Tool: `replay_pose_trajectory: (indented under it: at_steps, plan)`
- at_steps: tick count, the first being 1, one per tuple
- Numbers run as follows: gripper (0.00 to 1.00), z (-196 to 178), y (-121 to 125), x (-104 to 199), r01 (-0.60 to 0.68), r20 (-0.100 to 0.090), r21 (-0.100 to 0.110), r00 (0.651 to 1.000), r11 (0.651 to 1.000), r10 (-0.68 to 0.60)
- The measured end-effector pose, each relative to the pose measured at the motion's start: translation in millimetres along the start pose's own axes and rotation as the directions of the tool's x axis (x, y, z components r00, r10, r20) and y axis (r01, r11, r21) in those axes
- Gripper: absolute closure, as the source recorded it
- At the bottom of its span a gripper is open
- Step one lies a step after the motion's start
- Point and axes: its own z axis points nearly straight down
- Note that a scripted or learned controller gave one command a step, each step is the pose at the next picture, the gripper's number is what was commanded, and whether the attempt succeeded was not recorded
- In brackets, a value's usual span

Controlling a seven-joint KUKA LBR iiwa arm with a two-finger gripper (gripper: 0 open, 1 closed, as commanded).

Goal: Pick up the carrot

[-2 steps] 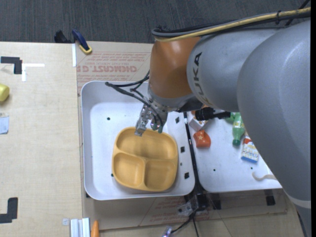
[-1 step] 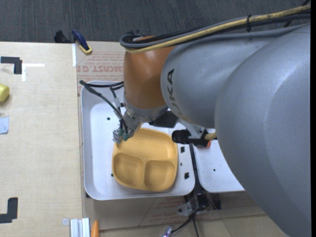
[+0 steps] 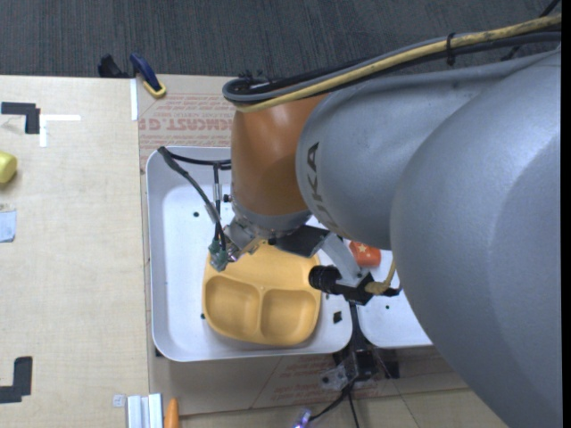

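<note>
Carrot [image 3: 364,254]: you can see just a small orange-red bit of it, peeking out from under the big grey arm [image 3: 464,203]. It looks like the carrot, but most of it is hidden, so you cannot tell which way its long side points.

Start at the near edge of the bench. A yellow dish [image 3: 263,308] with two hollows sits in the white bin [image 3: 157,275], close to the bin's near wall. Nothing lies in its hollows. Just past the dish's far left corner is the claw [image 3: 223,250], low in the bin and right at the dish's rim. You cannot tell if the claw is wide or narrow, because the arm's orange band [image 3: 263,163] and wrist cover it from above. You see nothing held in it.

Now the part that counts. The carrot lies off to the right of the claw, back toward the arm's own side, with the dish's far edge between them. It sits near where the second bin [image 3: 393,326] starts, and you cannot tell which bin it is in. So the claw is not over the carrot yet. I think it must slide right, under its own arm, before it can grab.

Farthest away, a blue clip [image 3: 148,75] lies at the bench's far edge.
</note>
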Motion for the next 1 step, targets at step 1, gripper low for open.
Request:
replay_pose_trajectory:
  at_steps: [1]
  plan:
    - [1.00,25.5,-59.3,-16.4,-0.407,-0.001,0.003,0.913,0.913,0.407]
